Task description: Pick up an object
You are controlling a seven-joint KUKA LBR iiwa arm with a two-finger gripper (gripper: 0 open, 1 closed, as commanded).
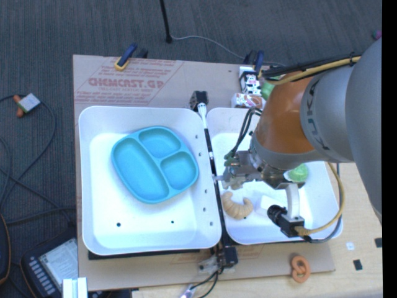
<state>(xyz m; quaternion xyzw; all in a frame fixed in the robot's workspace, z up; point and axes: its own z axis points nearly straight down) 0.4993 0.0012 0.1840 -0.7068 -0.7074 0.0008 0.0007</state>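
Nearest you, the grey arm (347,98) with its orange band looms over the right bin (322,228), and it hides most of what you need to see. Your gripper (239,177) hangs low near that bin's left wall, just above a tan croissant-shaped toy (237,205); I cannot tell how it is set.

Judging risk: the toy lies close to the wall, so a descent slightly off could strike the rim or nudge the toy away instead of catching it. A green object (298,172) sits half hidden under the wrist and could get knocked.

Count: two white bins; one blue divided plate (155,163) in the left bin (99,228); one tan toy and one green object in the right; one small orange ring (300,268) on the worktop (124,82).
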